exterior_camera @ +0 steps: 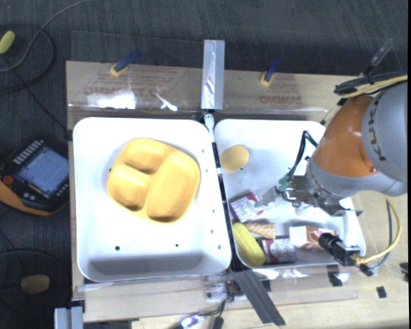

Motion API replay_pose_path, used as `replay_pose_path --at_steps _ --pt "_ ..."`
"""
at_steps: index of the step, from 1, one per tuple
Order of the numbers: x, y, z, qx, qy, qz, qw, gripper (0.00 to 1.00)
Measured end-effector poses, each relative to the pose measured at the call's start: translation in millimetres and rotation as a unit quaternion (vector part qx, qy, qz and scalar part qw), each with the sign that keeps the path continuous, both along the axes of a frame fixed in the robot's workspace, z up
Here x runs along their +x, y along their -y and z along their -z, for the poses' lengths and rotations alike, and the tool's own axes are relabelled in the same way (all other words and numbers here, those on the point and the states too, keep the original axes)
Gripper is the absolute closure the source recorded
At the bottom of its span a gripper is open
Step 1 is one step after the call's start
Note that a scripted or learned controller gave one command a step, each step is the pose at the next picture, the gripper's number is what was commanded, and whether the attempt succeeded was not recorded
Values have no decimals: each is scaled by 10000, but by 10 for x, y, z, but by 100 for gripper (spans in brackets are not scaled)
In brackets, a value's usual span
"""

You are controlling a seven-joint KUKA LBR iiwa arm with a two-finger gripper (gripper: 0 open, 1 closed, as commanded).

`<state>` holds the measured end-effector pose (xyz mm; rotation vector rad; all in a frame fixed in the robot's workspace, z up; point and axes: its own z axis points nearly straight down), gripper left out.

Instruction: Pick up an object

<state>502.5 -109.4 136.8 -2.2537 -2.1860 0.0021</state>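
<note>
Two white bins (89,184) side by side on pale tan bench (383,279), against dark grey carpet (27,88). At 9 o'clock, glossy yellow three-lobed object (153,178). Right of centre, pale yellow disc (234,157); at 5 o'clock, bright yellow corn cob (248,244), red-and-white wrapper (244,207), dark maroon packet (282,250). At 3 o'clock, grey arm (392,142) with orange band (346,149). At 12 o'clock, blue-and-yellow clamps (125,62) on clear sheet with faded red lettering. Far left, orange-edged black handset (29,177) with blue screen.
</note>
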Motion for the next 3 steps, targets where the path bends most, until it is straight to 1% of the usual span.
replay_pose_path --at_steps 1,2,3 --pt "186 -144 428 -1 74 -143 9999 0" --pt "239 -153 282 -5 155 -148 9998 100" --pt "231 -147 293 -10 142 -144 9998 0"
